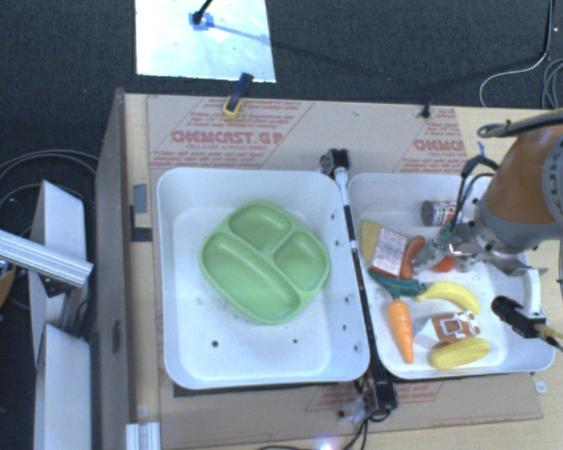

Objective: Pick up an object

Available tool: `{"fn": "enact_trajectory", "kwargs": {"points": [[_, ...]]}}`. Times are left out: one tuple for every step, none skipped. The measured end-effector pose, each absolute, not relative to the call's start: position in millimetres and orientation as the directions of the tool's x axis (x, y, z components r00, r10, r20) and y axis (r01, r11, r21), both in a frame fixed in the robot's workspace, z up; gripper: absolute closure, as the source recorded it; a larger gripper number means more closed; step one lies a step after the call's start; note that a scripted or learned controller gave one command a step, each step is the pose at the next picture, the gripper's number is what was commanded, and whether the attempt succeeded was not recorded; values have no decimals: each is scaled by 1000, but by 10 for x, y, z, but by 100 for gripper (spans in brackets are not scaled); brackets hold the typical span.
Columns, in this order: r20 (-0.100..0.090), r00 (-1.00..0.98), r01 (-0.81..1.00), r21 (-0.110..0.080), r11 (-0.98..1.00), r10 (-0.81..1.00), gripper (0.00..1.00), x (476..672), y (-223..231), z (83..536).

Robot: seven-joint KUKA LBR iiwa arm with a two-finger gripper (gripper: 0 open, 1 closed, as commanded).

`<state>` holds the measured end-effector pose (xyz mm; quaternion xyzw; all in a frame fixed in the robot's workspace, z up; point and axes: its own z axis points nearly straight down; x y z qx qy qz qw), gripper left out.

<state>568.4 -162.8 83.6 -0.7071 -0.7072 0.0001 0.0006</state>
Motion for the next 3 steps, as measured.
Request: {"fn": "enact_trajectory", "kwargs": {"points": [[-1,-4,1000,3,4,1000,0,5875,-1624,851],[0,-4,1000,5,4,1000,100,5875,-1624,953],[2,-9,1000,4,9,1000,100,5604,-940,1867]]}}
